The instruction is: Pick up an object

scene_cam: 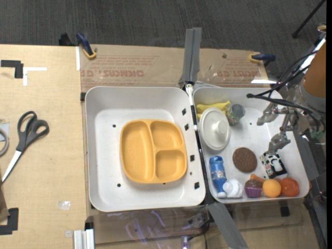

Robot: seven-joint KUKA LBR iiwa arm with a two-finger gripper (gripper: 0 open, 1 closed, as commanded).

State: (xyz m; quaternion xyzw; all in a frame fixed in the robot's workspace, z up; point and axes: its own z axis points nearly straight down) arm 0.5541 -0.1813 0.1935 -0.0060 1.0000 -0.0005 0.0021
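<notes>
The right bin [298,154] holds many small things packed close, ready for picking. The gripper [280,139] hangs over it with its fingers open and nothing between them. A black and white toy [273,164] lies just below it, beside a brown cookie [244,159].

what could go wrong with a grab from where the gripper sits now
The gripper hangs at the right bin's right side, just above the black-and-white object. That object sits close to the orange ball, the red ball and the brown disc, so a descent could nudge neighbours or trap two things. The balls may roll away.
</notes>
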